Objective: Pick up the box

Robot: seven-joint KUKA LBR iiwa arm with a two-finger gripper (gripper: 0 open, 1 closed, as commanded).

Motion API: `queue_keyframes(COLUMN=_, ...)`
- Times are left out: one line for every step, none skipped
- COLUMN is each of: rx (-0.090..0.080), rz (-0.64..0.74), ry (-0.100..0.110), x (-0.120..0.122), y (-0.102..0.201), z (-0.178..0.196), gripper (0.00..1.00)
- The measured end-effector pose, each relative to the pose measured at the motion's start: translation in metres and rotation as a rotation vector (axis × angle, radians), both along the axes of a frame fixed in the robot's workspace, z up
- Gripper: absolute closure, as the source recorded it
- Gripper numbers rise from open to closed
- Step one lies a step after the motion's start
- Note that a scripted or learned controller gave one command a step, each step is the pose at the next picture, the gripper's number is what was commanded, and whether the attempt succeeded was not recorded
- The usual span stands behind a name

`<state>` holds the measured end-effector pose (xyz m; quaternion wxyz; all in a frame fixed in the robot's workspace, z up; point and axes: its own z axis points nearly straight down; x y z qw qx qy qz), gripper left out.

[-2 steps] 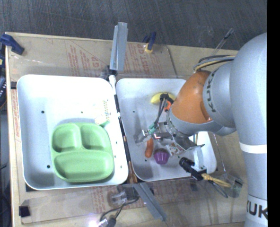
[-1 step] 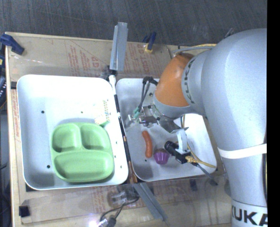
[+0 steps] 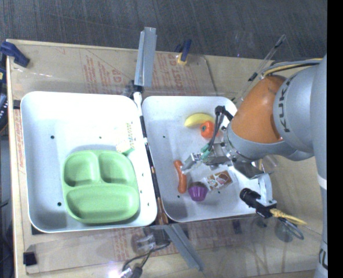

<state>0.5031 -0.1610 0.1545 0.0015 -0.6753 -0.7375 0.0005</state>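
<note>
In the right bin (image 3: pixel 160 155), toward its five o'clock part, the box (image 3: pixel 219 180) lies flat: a small brown and white carton, tilted a little. The tool (image 3: pixel 209 155) hangs just beyond it at about eleven o'clock, low over the bin floor, with the grey arm (image 3: pixel 287 120) and its orange band (image 3: pixel 258 112) reaching in from three o'clock. Whether the tool's fingers stand apart or together I cannot tell; the metal parts there are small and tangled to the eye, and the box is not seen between them. A purple cup-like thing (image 3: pixel 197 192) sits just beside the box at eight o'clock, and an orange sausage-shaped piece (image 3: pixel 180 175) lies near it toward nine. A yellow banana (image 3: pixel 198 119) and a red-orange round fruit (image 3: pixel 207 129) touch each other toward the bin's twelve o'clock side. The left bin (image 3: pixel 44 114) holds a green divided tray (image 3: pixel 100 185) at its six o'clock part, with a small pale packet (image 3: pixel 127 138) near the tray's one o'clock corner. Both bins rest on the wooden surface (image 3: pixel 73 62).
</note>
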Motion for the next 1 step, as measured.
queue_keyframes(rx=0.0, rz=0.121, ry=0.001, x=0.0492, y=0.0361, z=-0.0641, gripper=0.0)
